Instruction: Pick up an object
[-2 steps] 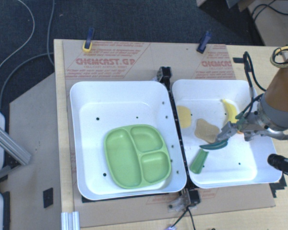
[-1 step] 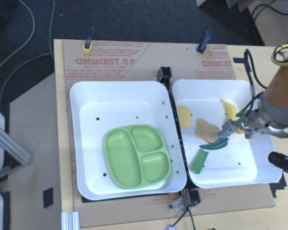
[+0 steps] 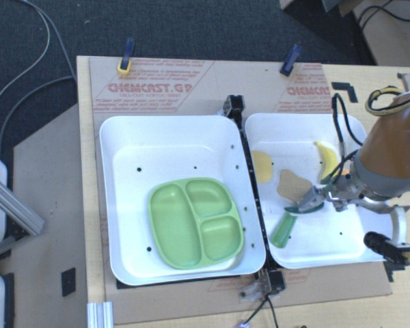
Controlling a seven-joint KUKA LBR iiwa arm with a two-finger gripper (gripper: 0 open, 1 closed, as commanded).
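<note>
In the right bin [image 3: 307,257] lie a pale yellow round piece [image 3: 262,166], a tan flat piece [image 3: 293,184], a yellow banana-shaped object [image 3: 326,157] and a green stick-shaped object [image 3: 283,229]. My gripper [image 3: 306,206] is low in this bin, reaching in from the right. Its tip sits at the darker upper end of the green object, just below the tan piece. Whether it touches or grips the green object is unclear. The arm's wrist [image 3: 386,162] hides the bin's right side.
A green divided plate [image 3: 195,221] lies in the left bin [image 3: 123,183]. A black divider [image 3: 249,176] separates the two bins. Blue and yellow clamps [image 3: 126,57] hold the cardboard at the bench's far edge. Cables [image 3: 342,115] hang by the arm.
</note>
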